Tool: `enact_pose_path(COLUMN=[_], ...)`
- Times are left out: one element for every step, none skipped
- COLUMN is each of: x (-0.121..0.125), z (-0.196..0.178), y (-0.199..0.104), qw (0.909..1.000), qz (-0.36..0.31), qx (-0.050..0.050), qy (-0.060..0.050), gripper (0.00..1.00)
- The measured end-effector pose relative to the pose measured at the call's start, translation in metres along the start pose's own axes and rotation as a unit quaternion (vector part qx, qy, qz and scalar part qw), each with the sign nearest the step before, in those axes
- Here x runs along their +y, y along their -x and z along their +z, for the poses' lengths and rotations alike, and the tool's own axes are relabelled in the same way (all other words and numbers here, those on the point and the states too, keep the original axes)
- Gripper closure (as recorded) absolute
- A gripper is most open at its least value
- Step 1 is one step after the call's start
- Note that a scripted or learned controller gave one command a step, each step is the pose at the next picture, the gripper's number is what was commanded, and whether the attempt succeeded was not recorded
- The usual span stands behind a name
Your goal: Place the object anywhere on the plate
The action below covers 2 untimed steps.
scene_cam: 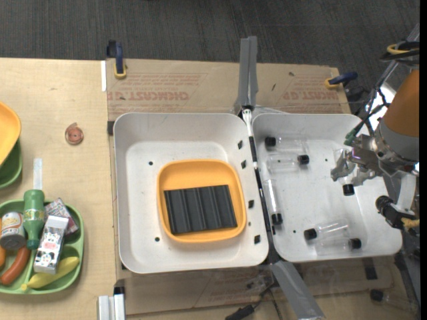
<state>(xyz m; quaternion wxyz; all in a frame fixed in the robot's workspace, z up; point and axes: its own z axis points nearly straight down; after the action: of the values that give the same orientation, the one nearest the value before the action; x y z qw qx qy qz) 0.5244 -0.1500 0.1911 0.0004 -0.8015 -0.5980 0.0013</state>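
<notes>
An orange square plate (200, 172) sits in the middle of the left white bin (133, 179), with a dark grey ridged slab (200, 209) lying across its floor. Several small clear vials with black caps lie scattered in the right bin (373, 249): one near the back left (285, 143), one along the left wall (270, 202) and one at the front (330, 232). My gripper (348, 168) hangs over the right side of the right bin, just above a black cap (347, 189). It is far from the plate. I see nothing held in it.
The arm's orange band (407, 109) and cables fill the right edge. A raised divider (250, 165) separates the two bins. On the bench at left stand a green tray of toy food (40, 245) and a yellow dish (8, 135).
</notes>
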Motion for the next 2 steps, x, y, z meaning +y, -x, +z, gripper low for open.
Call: enact_pose_path(x=[0.047, 0.133], z=[-0.037, -0.075], y=[-0.006, -0.024], qw=[0.9974, 0.9897], qz=[-0.072, -0.143], qx=[0.0, -0.001], qy=[0.0, 0.001], gripper=[1.0, 1.0])
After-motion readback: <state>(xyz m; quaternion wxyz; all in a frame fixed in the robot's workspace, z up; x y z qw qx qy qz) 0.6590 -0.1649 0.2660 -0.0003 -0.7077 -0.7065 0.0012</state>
